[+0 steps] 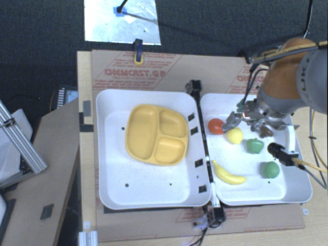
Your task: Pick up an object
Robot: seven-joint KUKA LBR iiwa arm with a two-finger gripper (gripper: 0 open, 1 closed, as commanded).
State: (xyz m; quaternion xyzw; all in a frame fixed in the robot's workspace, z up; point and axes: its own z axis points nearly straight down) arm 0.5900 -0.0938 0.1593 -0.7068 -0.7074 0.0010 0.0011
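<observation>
Robotics lab: industrial arm [294, 86] over 2 white bins [118, 178] on a cardboard-topped bench [154, 70], aluminium framing [23, 142], dark carpet [41, 35].

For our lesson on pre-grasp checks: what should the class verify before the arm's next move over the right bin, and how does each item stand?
1. Gripper over right bin: ok.
2. Pickable things there: red fruit, yellow fruit, banana, two green fruits: ok.
3. Gripper already holding something: cannot tell.
4. Red fruit and yellow fruit well apart: not ok, close together.
5. Banana clear of neighbours: ok.
</observation>
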